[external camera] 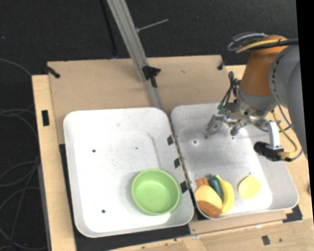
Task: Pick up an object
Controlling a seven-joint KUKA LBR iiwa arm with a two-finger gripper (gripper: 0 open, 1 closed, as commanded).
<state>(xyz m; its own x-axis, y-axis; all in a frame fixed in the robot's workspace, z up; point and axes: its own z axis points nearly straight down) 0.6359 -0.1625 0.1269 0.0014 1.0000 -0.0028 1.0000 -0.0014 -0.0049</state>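
Hand (222, 127) open and empty over right bin's (202, 151) far part; toys (214, 195) heaped in its near-left corner against the wall, so closing fingers may likely strike the rim or slip off.

Matt white plastic bins (94, 154) speckled grey, a smooth green plastic bowl (155, 191), bare wood bench (99, 83).

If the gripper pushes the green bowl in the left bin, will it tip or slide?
The green bowl sits upright, wide and low, so it would probably slide, not tip. It looks like thin plastic, likely light. Its round rim may slip from the gripper.
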